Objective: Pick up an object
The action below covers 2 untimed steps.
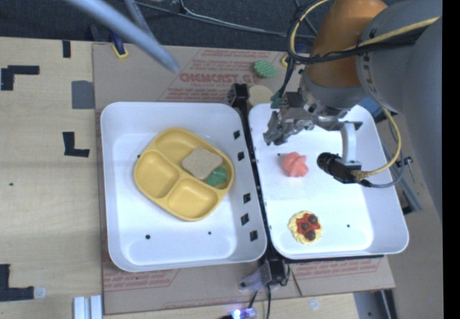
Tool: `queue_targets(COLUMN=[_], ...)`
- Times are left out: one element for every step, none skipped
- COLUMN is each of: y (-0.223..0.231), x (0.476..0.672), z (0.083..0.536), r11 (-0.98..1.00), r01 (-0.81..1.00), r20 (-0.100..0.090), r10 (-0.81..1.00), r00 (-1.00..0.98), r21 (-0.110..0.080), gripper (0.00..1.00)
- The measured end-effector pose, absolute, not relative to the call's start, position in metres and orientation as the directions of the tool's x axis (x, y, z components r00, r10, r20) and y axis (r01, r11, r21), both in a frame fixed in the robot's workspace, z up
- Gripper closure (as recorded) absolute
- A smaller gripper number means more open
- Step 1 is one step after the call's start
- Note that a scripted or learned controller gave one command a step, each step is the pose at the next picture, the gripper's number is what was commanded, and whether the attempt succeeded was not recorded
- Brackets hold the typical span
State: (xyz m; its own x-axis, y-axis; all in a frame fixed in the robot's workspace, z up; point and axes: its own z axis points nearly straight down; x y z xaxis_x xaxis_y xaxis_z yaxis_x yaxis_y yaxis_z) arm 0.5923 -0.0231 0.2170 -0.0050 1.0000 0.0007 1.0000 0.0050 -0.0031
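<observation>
Gripper (277,132) hovers over right bin (374,220), jaws' state can't tell; pink toy (293,164) lies near, at its 5 o'clock, w/ mini pizza (305,227) further at 6.

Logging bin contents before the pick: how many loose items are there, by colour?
Yellow: 2, the divided plate and the small pizza
Tan: 1, the bread slice
Green: 1, the green piece
Pink: 1, the pink item
Total: 5
</observation>
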Motion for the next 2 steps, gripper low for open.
queue_targets(y=[0.027, 0.082], x=[0.573, 0.563], z=[0.224, 0.213], r11=[0.006, 0.006], r01=[1.000, 1.000], r20=[0.002, 0.000], r10=[1.000, 1.000], r00=[-0.006, -0.006], r21=[-0.003, -0.003], gripper=[1.00, 1.00])
